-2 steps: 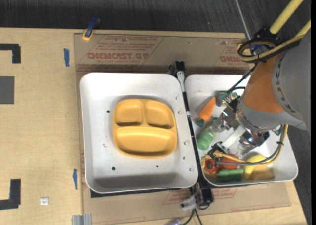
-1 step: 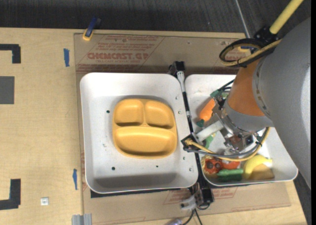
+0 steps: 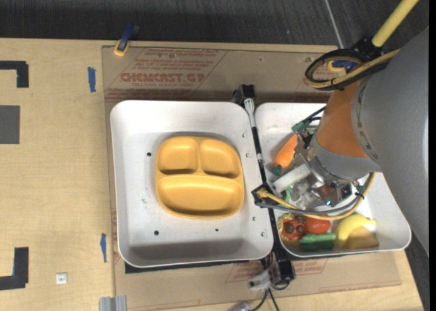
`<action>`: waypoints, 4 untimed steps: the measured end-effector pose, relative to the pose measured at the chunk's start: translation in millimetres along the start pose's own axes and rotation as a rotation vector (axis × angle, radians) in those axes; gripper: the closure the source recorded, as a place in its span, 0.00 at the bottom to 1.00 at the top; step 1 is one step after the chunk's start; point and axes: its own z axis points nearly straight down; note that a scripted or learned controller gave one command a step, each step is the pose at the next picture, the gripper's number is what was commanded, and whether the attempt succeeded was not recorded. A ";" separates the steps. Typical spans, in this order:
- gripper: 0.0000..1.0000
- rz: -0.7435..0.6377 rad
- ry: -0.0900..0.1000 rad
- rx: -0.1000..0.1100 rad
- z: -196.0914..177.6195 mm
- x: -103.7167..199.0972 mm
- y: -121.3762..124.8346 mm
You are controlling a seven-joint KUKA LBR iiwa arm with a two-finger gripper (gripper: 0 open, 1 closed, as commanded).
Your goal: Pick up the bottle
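We see two white bins: the left bin (image 3: 129,166) bears a yellow-orange divided tray (image 3: 199,175), the right bin (image 3: 390,217) a jumble of orange, red, green and yellow items. The arm (image 3: 381,98) is grey with an orange band (image 3: 338,129). The tan cardboard (image 3: 163,74) carries red lettering.

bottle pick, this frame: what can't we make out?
- Claw: camera view, the wrist covers it; fingers unreadable.
- Bottle: camera view, cannot identify it among the clutter under the arm.
- Right bin: the arm hides most of its floor.
- Yellow item: too small to identify.
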 end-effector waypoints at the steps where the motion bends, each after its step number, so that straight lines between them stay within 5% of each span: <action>1: 1.00 -0.462 -0.002 0.001 9.9 5.3 -15.3; 2: 1.00 -0.853 -0.001 0.000 6.3 28.5 -68.4; 3: 1.00 -1.003 0.001 -0.005 -74.9 -0.2 0.2; 4: 1.00 -1.123 -0.001 -0.001 10.0 23.2 -56.3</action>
